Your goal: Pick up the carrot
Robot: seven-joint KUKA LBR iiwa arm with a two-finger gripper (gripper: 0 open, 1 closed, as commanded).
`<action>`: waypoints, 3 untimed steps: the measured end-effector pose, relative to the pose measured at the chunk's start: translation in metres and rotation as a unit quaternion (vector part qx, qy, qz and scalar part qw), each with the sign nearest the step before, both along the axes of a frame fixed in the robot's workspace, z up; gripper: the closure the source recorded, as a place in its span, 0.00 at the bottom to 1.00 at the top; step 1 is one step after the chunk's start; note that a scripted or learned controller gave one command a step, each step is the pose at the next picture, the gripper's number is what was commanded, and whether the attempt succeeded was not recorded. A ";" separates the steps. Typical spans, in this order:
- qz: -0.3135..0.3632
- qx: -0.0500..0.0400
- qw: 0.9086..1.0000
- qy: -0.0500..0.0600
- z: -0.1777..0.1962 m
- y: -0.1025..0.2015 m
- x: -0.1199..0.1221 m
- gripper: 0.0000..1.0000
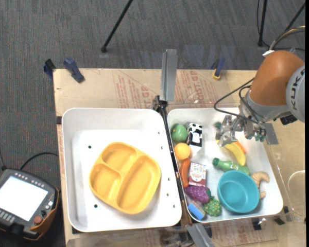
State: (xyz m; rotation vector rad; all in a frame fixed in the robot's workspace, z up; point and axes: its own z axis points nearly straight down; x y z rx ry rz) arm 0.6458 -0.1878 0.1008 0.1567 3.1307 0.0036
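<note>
The carrot [185, 171] is a slim orange piece lying lengthwise along the left wall of the right bin [274, 187]. It sits just below a yellow lemon [182, 151] and beside a small red and white carton [197, 173]. My gripper [228, 135] hangs over the upper middle of that bin, right and up from the carrot and apart from it. It is just above a banana [236, 152]. Nothing shows in its grip.
The right bin is crowded: a green fruit [179, 133], a black and white box [195, 134], a green bottle [229, 164], a teal bowl [238, 191], purple grapes [198, 193] and broccoli [212, 207]. A yellow divided plate [124, 176] lies in the left bin [77, 133].
</note>
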 end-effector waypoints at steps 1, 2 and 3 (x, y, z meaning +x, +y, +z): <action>0.101 -0.004 0.995 -0.004 0.117 -0.024 -0.025 1.00; 0.004 0.001 1.000 0.007 0.001 0.049 -0.097 1.00; 0.022 -0.002 1.000 0.001 0.034 -0.025 -0.033 1.00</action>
